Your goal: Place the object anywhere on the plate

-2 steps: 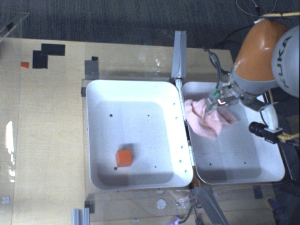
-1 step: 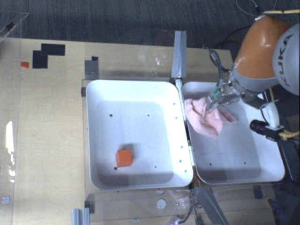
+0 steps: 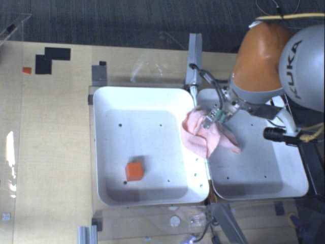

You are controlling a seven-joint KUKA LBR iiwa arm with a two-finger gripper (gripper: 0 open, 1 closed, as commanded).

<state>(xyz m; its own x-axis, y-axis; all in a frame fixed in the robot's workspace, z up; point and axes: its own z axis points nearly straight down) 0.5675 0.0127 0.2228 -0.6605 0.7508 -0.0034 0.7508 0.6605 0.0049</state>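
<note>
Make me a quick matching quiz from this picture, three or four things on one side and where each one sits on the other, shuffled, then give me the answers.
Things:
1. orange block
2. pink cloth
3. gripper
4. black shape

Places:
A. draped across the divide between the two bins
B. on the wooden bench, left of both bins
C. on the floor of the left bin, near its front
D. at the top edge of the cloth

Pairs: 1-C, 2-A, 3-D, 4-B

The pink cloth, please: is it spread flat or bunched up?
Bunched up: the pink cloth lies crumpled in folds, draped over the divide between the left bin and right bin.
</note>
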